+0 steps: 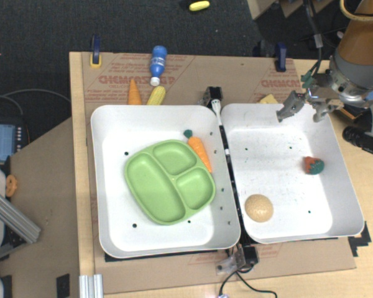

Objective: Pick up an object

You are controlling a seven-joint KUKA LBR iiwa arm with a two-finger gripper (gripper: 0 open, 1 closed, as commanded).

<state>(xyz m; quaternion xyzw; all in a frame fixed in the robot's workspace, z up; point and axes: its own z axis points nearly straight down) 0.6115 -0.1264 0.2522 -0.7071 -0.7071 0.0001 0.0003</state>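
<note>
Hovering gripper [304, 107] over right bin's [336, 225] far rim.

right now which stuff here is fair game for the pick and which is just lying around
In the bins, pickable:
green divided plate
carrot
tan ball
red and green toy

Lying about outside the bins:
blue bottle
corn cob
yellow item on the floor

The table [81, 166] is covered by a brown cardboard sheet with red lettering, and two shallow white bins sit on it side by side, the left bin [105, 185] touching the right bin [336, 185]. Behind the left bin lie a blue-and-white bottle [157, 65], an orange carrot-like piece [133, 92] and a yellow corn cob [156, 95].
</note>
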